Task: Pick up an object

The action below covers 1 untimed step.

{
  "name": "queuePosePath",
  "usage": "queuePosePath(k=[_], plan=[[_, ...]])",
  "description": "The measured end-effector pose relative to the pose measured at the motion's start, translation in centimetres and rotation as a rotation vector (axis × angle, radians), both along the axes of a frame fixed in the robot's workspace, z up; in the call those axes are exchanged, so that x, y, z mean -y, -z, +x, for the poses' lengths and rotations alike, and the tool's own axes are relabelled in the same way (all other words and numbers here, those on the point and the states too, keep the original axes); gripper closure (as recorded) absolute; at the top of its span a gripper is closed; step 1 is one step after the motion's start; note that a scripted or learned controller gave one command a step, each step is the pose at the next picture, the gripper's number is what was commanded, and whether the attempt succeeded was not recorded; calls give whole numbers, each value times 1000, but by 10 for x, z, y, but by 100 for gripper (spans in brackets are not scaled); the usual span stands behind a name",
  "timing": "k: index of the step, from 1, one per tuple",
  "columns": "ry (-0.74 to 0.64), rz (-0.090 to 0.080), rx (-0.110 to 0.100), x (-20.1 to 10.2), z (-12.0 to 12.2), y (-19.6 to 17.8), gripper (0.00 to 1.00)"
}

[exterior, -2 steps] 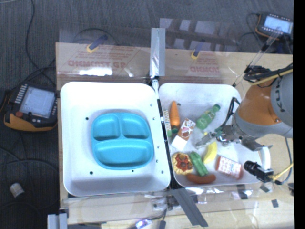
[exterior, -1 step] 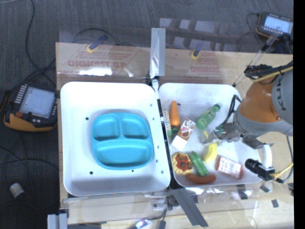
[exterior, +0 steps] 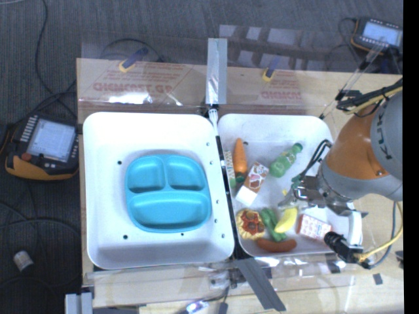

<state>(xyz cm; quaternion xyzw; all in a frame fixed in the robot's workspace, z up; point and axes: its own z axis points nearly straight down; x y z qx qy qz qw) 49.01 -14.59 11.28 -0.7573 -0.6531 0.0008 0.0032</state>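
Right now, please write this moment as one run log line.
arm: over right bin | pincer: above yellow toy | blue tray: left bin

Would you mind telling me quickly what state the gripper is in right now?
Gripper: low over the right bin, beside the yellow toy; whether it is open, closed or holding anything cannot be told.

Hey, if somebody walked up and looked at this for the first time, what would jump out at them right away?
Probably the bright blue divided tray, alone in the left bin. Next, the jumble of toy food in the right bin: a carrot, a green bottle, a pizza slice and a banana. The grey arm with its orange band reaches in from the right, its gripper low over that pile.
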Motion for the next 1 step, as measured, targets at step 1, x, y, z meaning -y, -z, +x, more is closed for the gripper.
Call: queuePosePath(k=[1], plan=[[104,-6,2,-41,10,-122,100]])
